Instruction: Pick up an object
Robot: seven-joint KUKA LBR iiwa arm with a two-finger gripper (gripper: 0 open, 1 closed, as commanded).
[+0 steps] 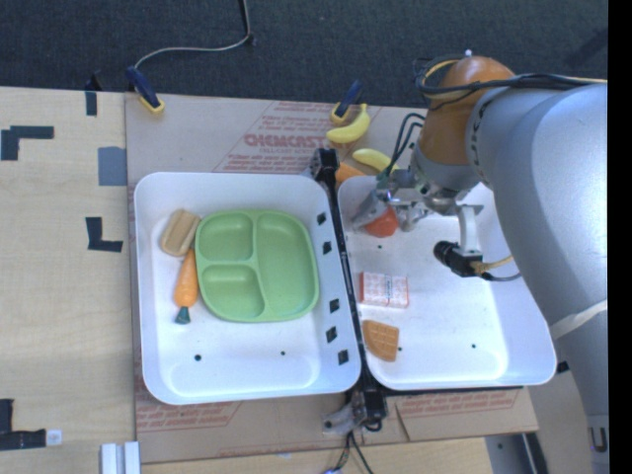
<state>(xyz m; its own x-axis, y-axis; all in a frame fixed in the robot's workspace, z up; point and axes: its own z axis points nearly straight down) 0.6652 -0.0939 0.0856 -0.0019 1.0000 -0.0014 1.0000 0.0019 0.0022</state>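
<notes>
Pincer over the red-orange piece in the right bin

Nearest the camera, and toward the viewer from the pincer [393, 203], lie two flat things on the floor of the right bin [474, 349]: a waffle-like cracker [381, 339] by the front corner, and just beyond it a small pink-and-white packet [384, 289]. Both sit well clear of the fingers.

Farther in, the pincer hangs low over the back left part of that bin, close to the black divider [334, 255] between the two bins. Directly at its tips, a touch nearer the viewer, is a small red-orange object [383, 225], the likeliest thing to be picked. It seems to touch or sit just under the metal fingers, but the wrist blocks the gap, so I cannot tell how wide the pincer stands or whether anything is actually clamped. The object looks squat, with no clear long axis, so the coming move probably turns on a short drop straight down, not a sideways reach.

Across the divider, well off to the side, the left bin [158, 344] holds a green divided plate [259, 265], a toy carrot [187, 282] and a tan bread slice [180, 232].

Beyond the pincer, a yellow banana [373, 158] rests at the bin's far rim, a second banana [350, 129] behind it on the table [59, 265].
</notes>
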